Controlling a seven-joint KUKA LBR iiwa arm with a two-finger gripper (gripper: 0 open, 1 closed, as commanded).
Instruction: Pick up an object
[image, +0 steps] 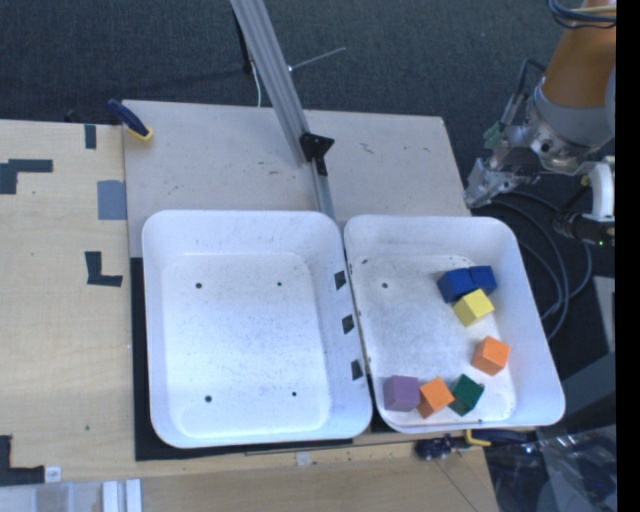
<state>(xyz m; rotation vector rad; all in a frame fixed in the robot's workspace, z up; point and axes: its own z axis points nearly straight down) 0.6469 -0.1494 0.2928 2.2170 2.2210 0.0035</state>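
The right bin (520, 255) holds several small blocks. A blue block (466, 281) touches a yellow block (474, 306) near the bin's right side. An orange block (490, 355) lies below them. Along the near edge sit a purple block (401, 392), a smaller orange block (434, 396) and a green block (465, 394), packed close together. My gripper (484, 188) hangs beyond the bin's far right corner, outside the bin and well above the blocks, with nothing seen in it.
The left bin (160, 240) stands beside the right one. A grey metal bar (285, 95) slants down to the gap between the bins. Black cables (560, 270) trail along the right of the bench. A blue-yellow tool (130, 120) lies far left.
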